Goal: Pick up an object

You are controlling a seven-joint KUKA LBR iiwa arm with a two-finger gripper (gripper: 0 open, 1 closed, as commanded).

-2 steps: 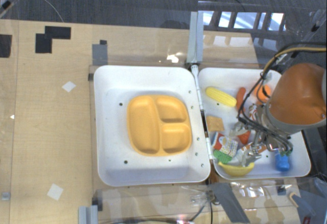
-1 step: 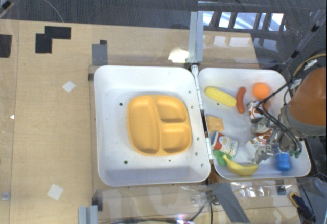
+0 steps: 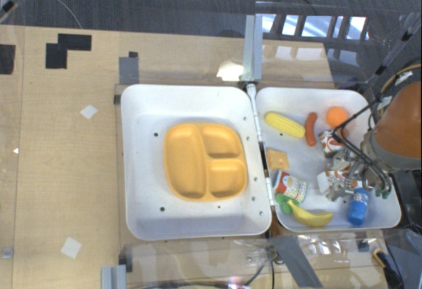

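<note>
Now | corn cob (image 3: 285, 125) long axis slants down-right | banana (image 3: 311, 216) lies near-horizontal

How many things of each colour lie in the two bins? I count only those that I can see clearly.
Yellow: 3, the divided tray, the corn cob and the banana
Orange: 1, the ball
Red: 1, the sausage
Blue: 1, the bottle
Total: 6

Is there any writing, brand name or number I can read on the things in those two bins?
No text can be read.
Packet beside the banana: red, white and green print, too blurred to read.
Can below the orange: coloured markings, too small to read.
Blue bottle: no legible label.
Yellow tray, corn and cracker: no print visible.
</note>
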